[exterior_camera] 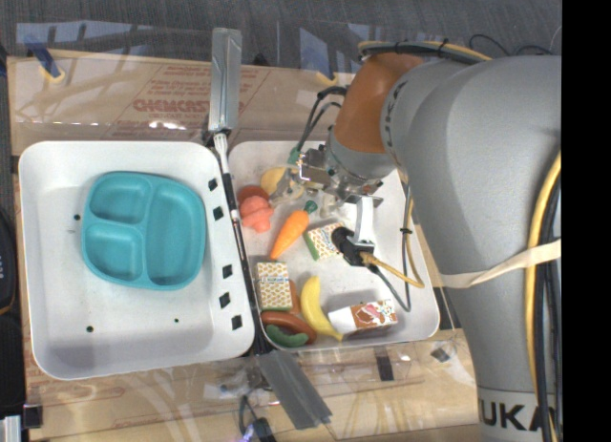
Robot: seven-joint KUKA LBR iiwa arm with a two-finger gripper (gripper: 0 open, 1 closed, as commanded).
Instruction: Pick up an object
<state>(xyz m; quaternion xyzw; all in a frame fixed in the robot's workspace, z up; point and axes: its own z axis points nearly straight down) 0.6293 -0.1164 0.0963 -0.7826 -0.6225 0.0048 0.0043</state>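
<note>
Camera view looked down on both bins; the gripper hung low over the upper part of the right bin, with the grey arm reaching in from the right. Whether it was spread or pressed together I could not tell — the wrist covered that part, and no object showed clearly pinched in it.

The nearest thing was the toy carrot, just beside the gripper, toward the lower left of it. Its long axis ran on a slant, thick end up-right near the gripper, tip pointing down-left. I judged that a grasp would need the closing direction across this slant, not along it.

A pink ball lay close on the left — possibly in the way. The banana lay further down. The teal plate sat in the left bin, well apart.
</note>
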